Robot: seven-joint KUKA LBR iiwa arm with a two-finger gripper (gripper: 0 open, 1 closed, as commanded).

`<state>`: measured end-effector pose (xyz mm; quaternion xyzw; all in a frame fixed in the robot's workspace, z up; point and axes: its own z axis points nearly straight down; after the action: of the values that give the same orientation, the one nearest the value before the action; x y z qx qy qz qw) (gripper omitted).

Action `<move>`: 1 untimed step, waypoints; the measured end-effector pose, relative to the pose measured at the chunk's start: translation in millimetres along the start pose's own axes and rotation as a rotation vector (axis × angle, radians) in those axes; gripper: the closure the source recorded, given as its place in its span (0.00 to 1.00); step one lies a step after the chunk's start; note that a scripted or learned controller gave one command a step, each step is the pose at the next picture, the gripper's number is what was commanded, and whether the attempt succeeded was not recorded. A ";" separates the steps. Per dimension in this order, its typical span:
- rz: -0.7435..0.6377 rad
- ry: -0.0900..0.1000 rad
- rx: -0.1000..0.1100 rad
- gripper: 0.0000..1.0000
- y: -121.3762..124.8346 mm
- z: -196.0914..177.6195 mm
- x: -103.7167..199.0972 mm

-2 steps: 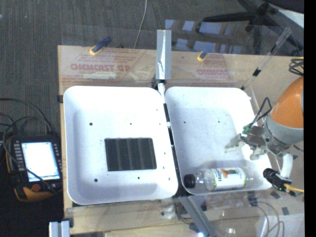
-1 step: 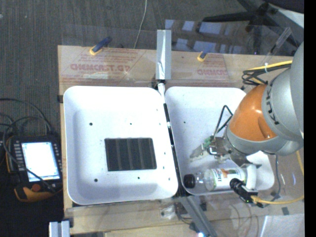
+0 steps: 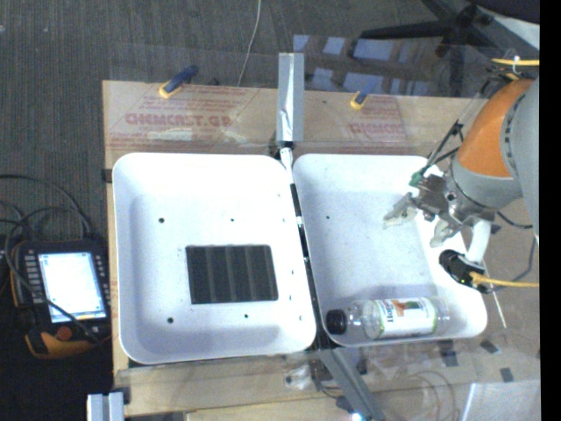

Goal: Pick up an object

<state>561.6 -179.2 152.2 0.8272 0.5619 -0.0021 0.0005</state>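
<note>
Bottle (image 3: pixel 386 317), nearest the camera: lies on its side along the lower wall of the right bin (image 3: pixel 351 200), lower right of the frame. Dark cap points left toward the bin corner, body clear, white label with an orange mark. Probably rolled to rest against the wall, which would crowd a grasp from that side.

Left bin (image 3: pixel 140 235): a dark ribbed panel (image 3: pixel 231 273) lies flat at mid-floor.

Claw (image 3: pixel 422 210), middle right of the frame, hangs over the upper part of the right bin, well apart from the bottle. Nothing visible in it; whether it is spread or pressed together, cannot tell. Arm (image 3: pixel 491 147) reaches in from the right, orange band showing.

Beyond both bins, worktop (image 3: pixel 202 117) with two yellow clamps (image 3: pixel 178 81) at its upper edge.
</note>
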 end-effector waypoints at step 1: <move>-0.255 0.000 0.000 0.00 -62.0 -54.8 -38.4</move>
<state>489.9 -191.8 207.3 0.7490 0.6625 -0.0020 0.0003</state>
